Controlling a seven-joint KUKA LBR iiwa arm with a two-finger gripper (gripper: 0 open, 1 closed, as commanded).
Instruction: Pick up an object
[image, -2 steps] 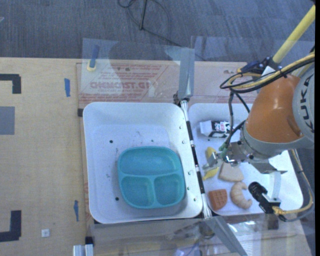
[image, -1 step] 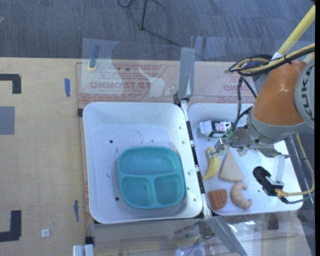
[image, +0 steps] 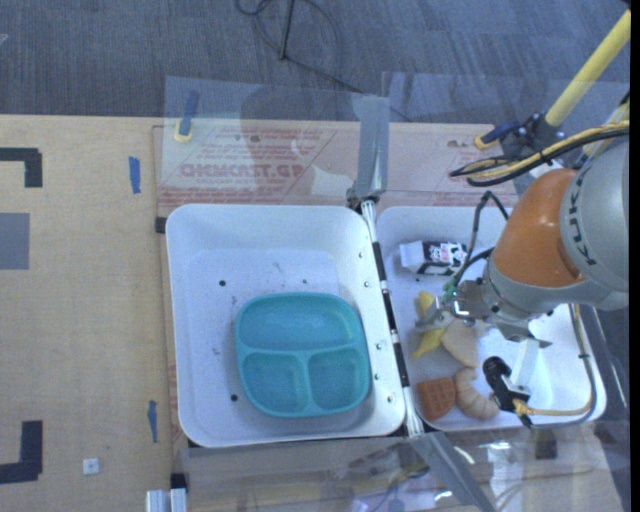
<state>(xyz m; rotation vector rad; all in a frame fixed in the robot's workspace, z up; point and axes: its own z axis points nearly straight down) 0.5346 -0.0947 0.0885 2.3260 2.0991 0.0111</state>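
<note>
End effector (image: 452, 308) lowered into right bin (image: 590, 385) beside yellow item (image: 428, 340); finger state cannot be told, no grasp seen. Toy foods lying in bin, nothing lifted; pick judged not yet done

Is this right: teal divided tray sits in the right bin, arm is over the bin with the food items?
Not quite. The camera view shows the teal divided tray in the left bin, not the right one. The rest holds: the arm is over the right bin, which holds the food items.
</note>
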